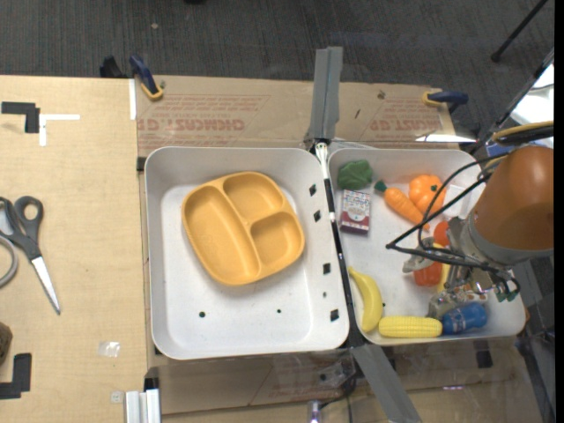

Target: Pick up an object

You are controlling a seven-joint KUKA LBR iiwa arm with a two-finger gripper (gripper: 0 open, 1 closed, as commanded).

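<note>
We see two white bins side by side on the surface (79,236). The left bin (176,324) holds one yellow plate (244,227) with three compartments, and the plate lies a little toward the far side of this bin.

The right bin (392,161) holds the small things. At its far left corner lies one green object (355,173), and just in front of it one small red and white carton (356,211). To the right of these lie one carrot (404,204) and one orange fruit (426,189), very near to each other. Along the near left wall lies one banana (368,298), and its lower end is touching one corn cob (410,327) at the near wall. Just beside the corn cob lies one blue object (464,319). One red object (429,271) is partly hidden behind the cables.

The arm (520,201) comes in from the right, above the right bin. The jaws (458,293) hang low over the near right part of this bin, just above the blue object and near the red one. We cannot tell if the jaws are apart or together, because cables and the wrist cover them.

On the surface at the left lies one pair of scissors (33,245).
</note>
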